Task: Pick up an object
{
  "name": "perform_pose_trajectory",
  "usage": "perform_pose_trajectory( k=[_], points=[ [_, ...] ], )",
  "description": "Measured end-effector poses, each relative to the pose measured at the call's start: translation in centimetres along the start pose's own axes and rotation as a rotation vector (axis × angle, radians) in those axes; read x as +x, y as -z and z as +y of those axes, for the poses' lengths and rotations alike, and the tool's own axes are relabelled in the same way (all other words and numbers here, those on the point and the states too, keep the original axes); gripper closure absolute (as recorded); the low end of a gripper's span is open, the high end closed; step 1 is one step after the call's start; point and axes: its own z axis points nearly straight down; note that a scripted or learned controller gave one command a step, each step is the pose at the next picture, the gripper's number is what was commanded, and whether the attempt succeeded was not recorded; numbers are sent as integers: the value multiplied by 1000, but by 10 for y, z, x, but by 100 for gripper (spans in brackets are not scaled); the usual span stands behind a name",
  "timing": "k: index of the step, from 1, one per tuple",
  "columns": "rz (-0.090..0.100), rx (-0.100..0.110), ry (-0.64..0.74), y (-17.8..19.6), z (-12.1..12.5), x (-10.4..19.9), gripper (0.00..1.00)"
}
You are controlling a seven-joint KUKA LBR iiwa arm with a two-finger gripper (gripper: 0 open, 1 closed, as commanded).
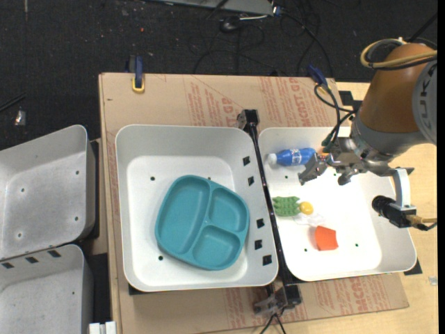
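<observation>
Bins sit side by side on the bench (181,92), and going from the left, the left bin (139,141) holds a teal divided plate (202,222) lying flat and a little askew, nothing else with it. Across the black divider, the right bin (396,256) carries the loose pieces: a small bottle (293,157) with a blue cap lying on its side near the far edge, a green toy (286,205) close to the divider with a yellow ball (306,208) just beside it, and an orange block (326,238) nearer the front, apart from the rest.

Over the far part of that right bin hangs the claw (325,170), its two dark fingers spread apart with nothing between them, just beside the bottle's end. At the right rim a black fitting (391,211) juts in.

For a clean pick, I would say the bottle is the nearest candidate, but it lies on its side and could roll; the fingers would do best straddling its narrow width. The orange block looks the safer choice, standing clear of its neighbours, while the toy and ball are so close that closing on one may nudge the other.
</observation>
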Motion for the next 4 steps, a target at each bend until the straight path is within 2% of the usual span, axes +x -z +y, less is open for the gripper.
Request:
perform_pose_trajectory(
  k=[1, 3, 4],
  points=[
    [-2, -13, 2, 7, 3, 0, 0],
    [-2, -11, 0, -79, 6, 2, 0],
    [-3, -26, -1, -111, 10, 2, 0]
  ],
)
